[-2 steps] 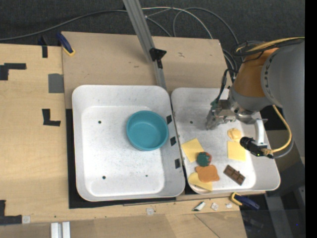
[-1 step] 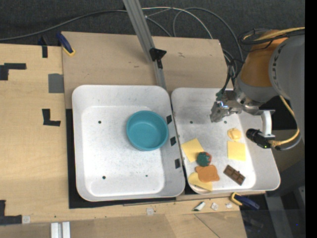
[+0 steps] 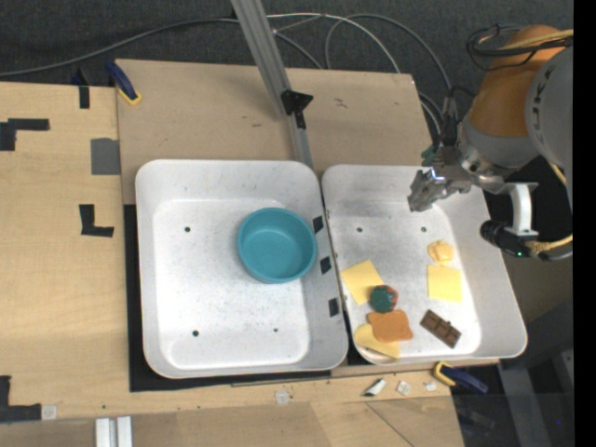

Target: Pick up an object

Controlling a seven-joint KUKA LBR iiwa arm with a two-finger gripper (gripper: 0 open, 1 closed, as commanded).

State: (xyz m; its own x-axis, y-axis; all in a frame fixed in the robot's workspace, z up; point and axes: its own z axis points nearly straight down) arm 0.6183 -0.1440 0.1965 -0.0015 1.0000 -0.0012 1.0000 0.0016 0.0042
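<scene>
Left bin (image 3: pixel 168 277): holds blue bowl (image 3: pixel 276 244). Right bin (image 3: pixel 494 277), beside bowl: gripper (image 3: pixel 421 196) hovers at far end, grip state indiscernible. Yellow squares (image 3: pixel 445 283), orange piece (image 3: pixel 390 326), brown chocolate (image 3: pixel 440 327) lie right of bowl, apart from gripper.

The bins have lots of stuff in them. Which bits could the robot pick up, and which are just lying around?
To pick up: blue bowl, yellow squares, brown bar, orange piece, green ball.

Just there: cables, metal pole, blue clamps.
</scene>
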